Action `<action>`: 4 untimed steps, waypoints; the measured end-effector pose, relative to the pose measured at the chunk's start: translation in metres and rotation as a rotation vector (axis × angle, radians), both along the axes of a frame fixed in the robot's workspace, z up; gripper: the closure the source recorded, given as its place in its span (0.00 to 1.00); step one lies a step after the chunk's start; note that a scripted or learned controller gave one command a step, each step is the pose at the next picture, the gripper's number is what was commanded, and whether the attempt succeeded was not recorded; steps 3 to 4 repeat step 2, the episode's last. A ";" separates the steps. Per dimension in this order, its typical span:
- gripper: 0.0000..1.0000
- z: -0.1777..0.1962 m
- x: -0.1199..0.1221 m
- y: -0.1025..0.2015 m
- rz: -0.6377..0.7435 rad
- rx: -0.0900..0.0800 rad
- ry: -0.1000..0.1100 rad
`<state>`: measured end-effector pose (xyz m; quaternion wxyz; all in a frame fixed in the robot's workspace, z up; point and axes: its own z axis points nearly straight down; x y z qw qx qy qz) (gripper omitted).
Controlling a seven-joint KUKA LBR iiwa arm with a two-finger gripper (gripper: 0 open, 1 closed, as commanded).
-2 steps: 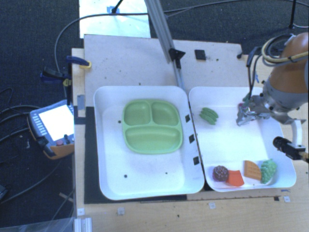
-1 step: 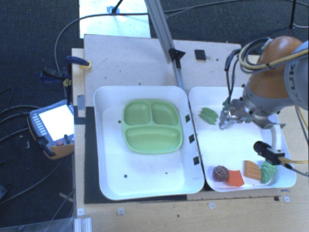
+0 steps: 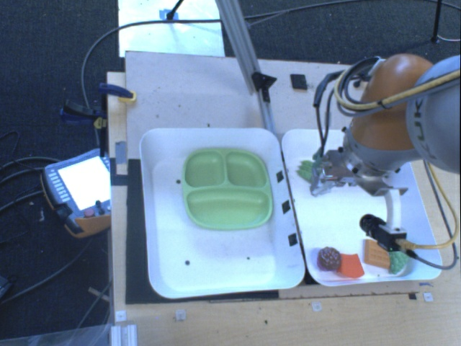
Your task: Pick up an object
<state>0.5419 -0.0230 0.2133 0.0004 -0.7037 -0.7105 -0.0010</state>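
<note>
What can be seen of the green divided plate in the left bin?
The green divided plate is pale green, looks like smooth plastic, and has rounded corners. It has three compartments: two small ones on the far side and one long one on the near side. It lies flat and right side up on the floor of the left bin, toward its far half, with nothing in it or touching it.

My arm (image 3: 403, 114): reaches in from the right, orange-banded wrist bent down. Gripper (image 3: 320, 182): lowered, pointing left.

No readable text, labels, brands or numbers; the glowing handheld screen (image 3: 78, 182) left of the surface is too blurred.
</note>
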 end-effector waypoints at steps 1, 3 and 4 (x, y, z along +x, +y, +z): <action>1.00 -0.007 -0.014 0.051 0.000 0.000 0.002; 1.00 0.010 -0.029 0.100 0.001 0.001 -0.001; 1.00 0.010 -0.029 0.100 0.001 0.001 -0.001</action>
